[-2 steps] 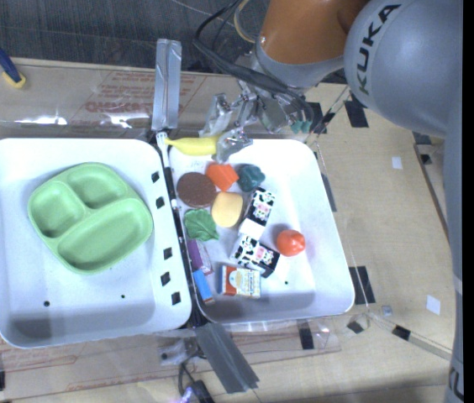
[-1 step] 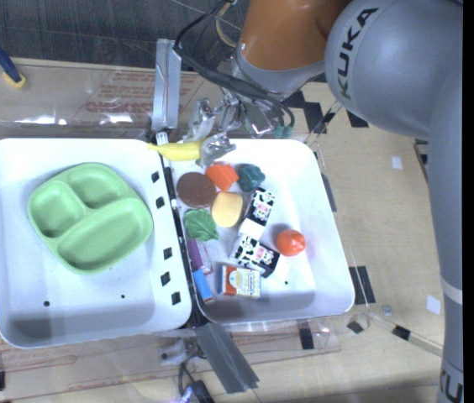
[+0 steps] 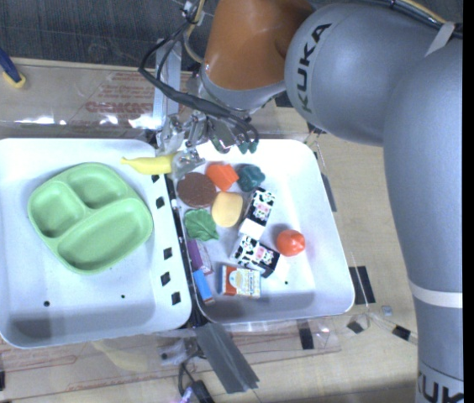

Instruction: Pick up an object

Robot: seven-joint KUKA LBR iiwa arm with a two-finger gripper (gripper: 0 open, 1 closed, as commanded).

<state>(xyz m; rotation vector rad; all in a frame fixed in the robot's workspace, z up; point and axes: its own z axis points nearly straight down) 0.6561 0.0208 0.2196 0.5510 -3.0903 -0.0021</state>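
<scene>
End effector [image 3: 188, 145]: at the right bin's [image 3: 325, 225] far-left corner, above the banana [image 3: 148, 164] (grip state: cannot tell).
Left bin [image 3: 2, 225]: green plate [image 3: 91, 217].

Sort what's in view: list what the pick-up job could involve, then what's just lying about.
For the job:
gripper, at the right bin's top left
banana, closest to it
brown disc
yellow piece
red tomato
two cow-print cartons

Lying about:
green divided plate in the left bin
blue clip on the bench, top left
</scene>
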